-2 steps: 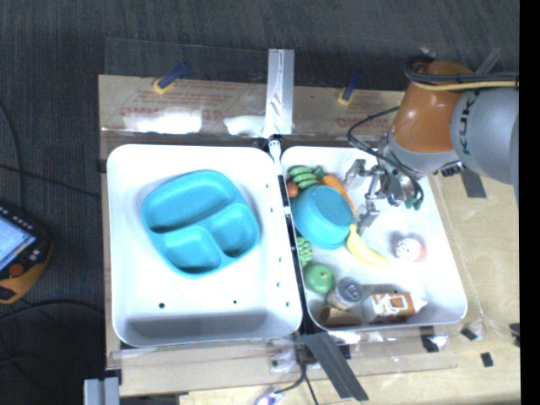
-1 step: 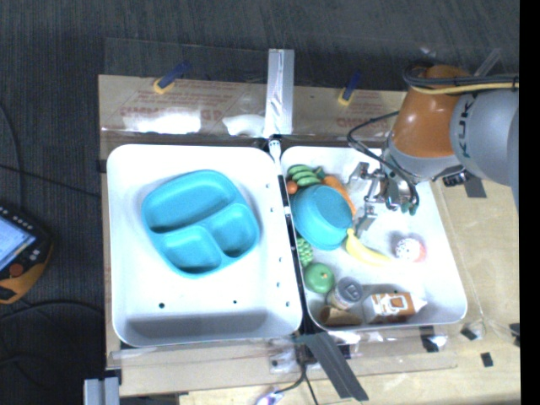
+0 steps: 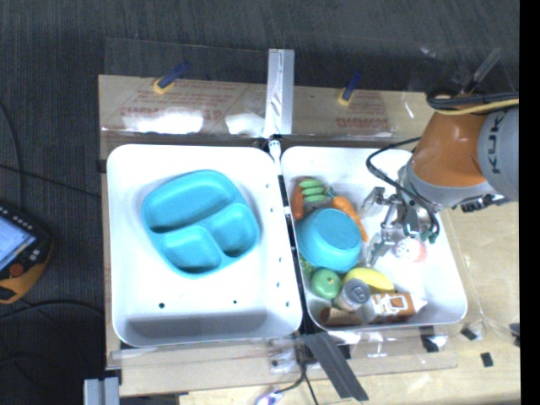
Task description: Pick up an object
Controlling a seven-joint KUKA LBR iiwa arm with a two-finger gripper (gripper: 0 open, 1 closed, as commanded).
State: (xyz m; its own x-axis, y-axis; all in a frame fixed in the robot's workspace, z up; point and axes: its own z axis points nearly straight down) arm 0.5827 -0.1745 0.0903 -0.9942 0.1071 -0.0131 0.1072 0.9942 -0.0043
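While the tool (image 3: 390, 223) hangs with fingers spread, holding nothing, a round blue bowl (image 3: 330, 239) sits just beside it.

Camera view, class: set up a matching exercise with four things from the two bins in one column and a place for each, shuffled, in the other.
Things:
1. blue divided tray
2. blue bowl
3. banana
4. end effector

Places:
A. right bin, just right of the bowl
B. lying in the left bin
C. right bin, near edge, beside the green apple
D. right bin, beside the carrot

Pairs: 1-B, 2-D, 3-C, 4-A
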